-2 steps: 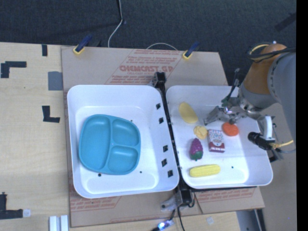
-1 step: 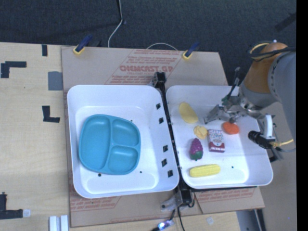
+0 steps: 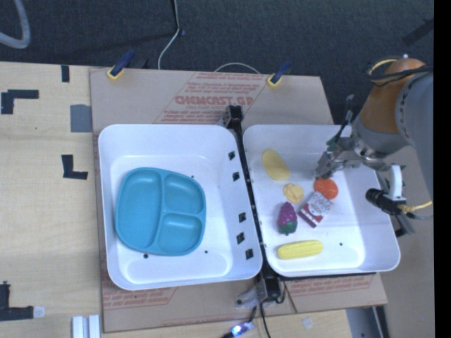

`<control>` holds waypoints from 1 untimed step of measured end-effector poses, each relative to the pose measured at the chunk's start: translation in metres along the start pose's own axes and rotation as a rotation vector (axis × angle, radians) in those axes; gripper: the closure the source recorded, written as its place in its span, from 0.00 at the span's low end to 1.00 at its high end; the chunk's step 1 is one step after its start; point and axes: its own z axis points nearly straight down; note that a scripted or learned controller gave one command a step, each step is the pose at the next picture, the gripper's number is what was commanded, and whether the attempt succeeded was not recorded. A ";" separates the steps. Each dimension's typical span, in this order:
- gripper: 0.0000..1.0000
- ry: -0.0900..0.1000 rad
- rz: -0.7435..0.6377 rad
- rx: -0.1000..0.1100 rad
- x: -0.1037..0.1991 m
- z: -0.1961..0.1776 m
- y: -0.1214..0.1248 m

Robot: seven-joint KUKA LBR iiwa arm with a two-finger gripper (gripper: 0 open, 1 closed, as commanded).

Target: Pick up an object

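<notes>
The right bin (image 3: 352, 259) holds several toy foods: a yellow lemon-like piece (image 3: 275, 165), a small yellow piece (image 3: 293, 192), a purple eggplant (image 3: 286, 217), a corn cob (image 3: 299, 248), a red-and-white packet (image 3: 315, 208) and an orange-red tomato (image 3: 325, 187). My gripper (image 3: 328, 163) reaches in from the right and hangs just above and left of the tomato, over the bin's upper middle. Nothing shows between its fingers.
The left bin (image 3: 127, 141) bears a blue divided plate (image 3: 160, 210). A black divider (image 3: 242, 182) runs between the bins. The grey arm with its orange band (image 3: 390, 97) stands over the right bin's far right corner. Cables lie past the bins' far edge.
</notes>
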 end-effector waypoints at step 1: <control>1.00 0.005 0.002 0.005 -0.006 -0.057 0.009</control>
